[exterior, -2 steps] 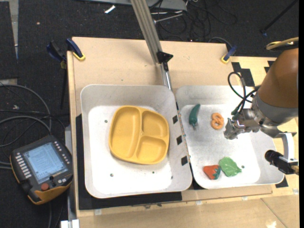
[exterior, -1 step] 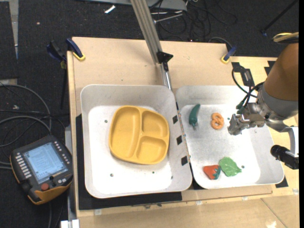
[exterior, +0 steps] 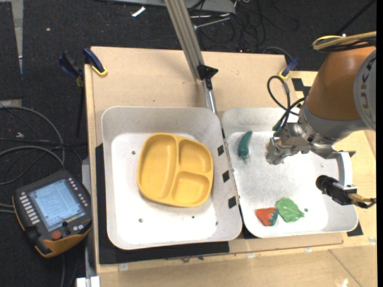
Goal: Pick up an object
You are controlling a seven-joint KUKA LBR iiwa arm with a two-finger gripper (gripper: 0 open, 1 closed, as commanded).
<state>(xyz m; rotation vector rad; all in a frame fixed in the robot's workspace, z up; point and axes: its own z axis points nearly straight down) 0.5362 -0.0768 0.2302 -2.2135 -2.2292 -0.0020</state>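
A teal green oblong object [exterior: 245,144] lies near the left wall of the right bin [exterior: 311,228]. At that bin's front lie a crumpled bright green object [exterior: 289,210] and a small red-orange piece [exterior: 266,216], touching each other. My gripper [exterior: 274,154] hangs over the middle of the right bin, just right of the teal object and apart from it. Nothing is visible between its fingers. A yellow divided plate [exterior: 175,170] sits in the left bin [exterior: 119,220].
A slanted metal pole [exterior: 187,31] runs from the top down to the seam between the bins. Black clips [exterior: 230,175] sit along that seam. A teach pendant [exterior: 52,211] lies on the floor at the left. Cables trail near the wrist.
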